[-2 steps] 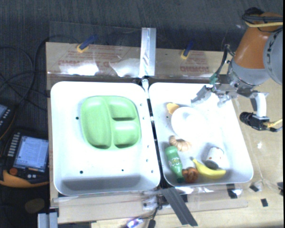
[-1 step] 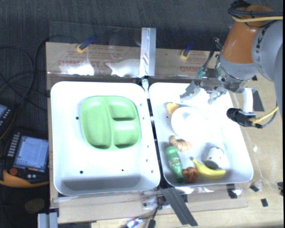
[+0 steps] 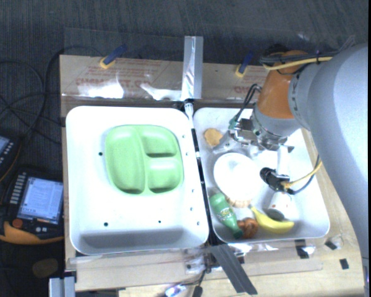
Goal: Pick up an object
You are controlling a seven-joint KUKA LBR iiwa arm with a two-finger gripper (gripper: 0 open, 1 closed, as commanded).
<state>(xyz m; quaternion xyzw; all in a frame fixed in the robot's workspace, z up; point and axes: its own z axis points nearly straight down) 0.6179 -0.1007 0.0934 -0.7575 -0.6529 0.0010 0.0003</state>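
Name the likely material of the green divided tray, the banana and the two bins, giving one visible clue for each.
Green tray: probably moulded plastic, matte, with uniform colour and rounded compartments. Banana: looks like a toy, likely plastic or rubber, with a smooth, even yellow. Bins: seemingly thin white plastic, slightly glossy, with rounded corners and soft highlights.

The arm [image 3: 340, 110] is smooth grey with an orange band [image 3: 275, 98]. Black and yellow cables trail beside that band, above a white end effector [image 3: 279, 197].
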